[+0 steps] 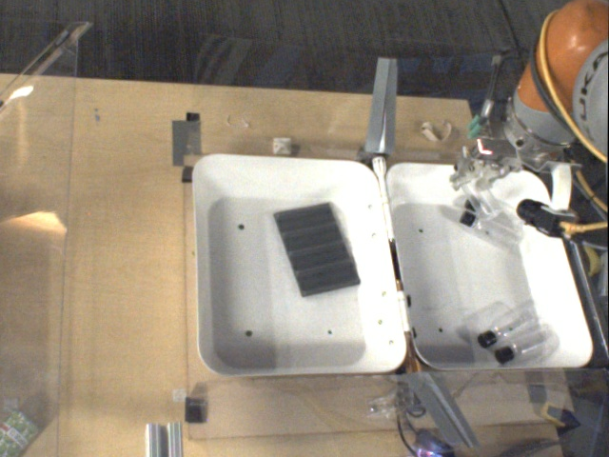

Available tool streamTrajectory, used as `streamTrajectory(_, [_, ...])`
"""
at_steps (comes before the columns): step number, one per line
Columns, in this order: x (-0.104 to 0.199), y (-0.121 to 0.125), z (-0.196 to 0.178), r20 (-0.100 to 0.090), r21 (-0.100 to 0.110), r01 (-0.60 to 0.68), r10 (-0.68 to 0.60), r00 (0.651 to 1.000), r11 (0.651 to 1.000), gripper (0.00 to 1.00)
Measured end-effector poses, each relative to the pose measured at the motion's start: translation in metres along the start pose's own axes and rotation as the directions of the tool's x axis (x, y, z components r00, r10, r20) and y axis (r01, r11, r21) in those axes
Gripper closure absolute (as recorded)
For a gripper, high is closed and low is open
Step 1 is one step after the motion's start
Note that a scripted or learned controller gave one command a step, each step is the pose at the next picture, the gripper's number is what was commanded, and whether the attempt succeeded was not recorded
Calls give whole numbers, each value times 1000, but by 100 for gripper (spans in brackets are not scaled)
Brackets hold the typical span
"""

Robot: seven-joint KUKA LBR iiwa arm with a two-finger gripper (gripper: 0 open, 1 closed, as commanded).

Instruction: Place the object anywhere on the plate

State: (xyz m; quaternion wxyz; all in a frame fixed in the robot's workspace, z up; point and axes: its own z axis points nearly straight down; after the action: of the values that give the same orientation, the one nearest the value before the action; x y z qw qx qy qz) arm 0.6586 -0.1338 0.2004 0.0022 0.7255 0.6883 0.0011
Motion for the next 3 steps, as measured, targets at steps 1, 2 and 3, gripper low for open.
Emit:
streamTrajectory(1, [1,-20,-65,-1,-1,-381,381,924,924,100])
streamTrajectory(2, [-19,4,-78,2,3,-587,587,810,810,100])
streamTrajectory(3, [24,-1,-205,1,2,-753,753,658,658,100])
